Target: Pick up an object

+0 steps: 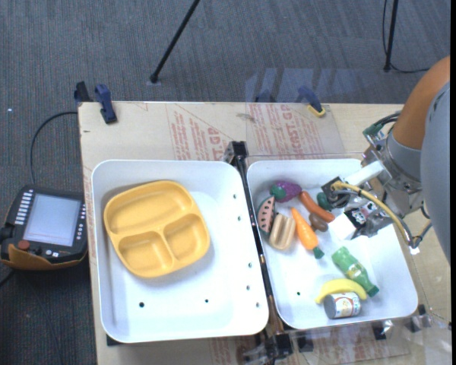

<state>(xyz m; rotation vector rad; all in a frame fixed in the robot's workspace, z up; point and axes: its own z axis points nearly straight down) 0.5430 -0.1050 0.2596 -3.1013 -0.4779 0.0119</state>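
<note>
1. Grey carpet surrounds the bench; a handheld controller lies left.
2. Left bin holds a yellow tray.
3. Right bin holds a carrot, bottle, banana and can.
4. Gripper hovers above them; grip state unclear.

Teach pendant on grey carpet; blue clamp grips bench corner.

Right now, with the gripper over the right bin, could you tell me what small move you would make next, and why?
Probably lower the gripper straight down: it sits above the toy food, beside the small orange carrot and brown piece, with nothing seen between its fingers. That is a judgement only.
</note>
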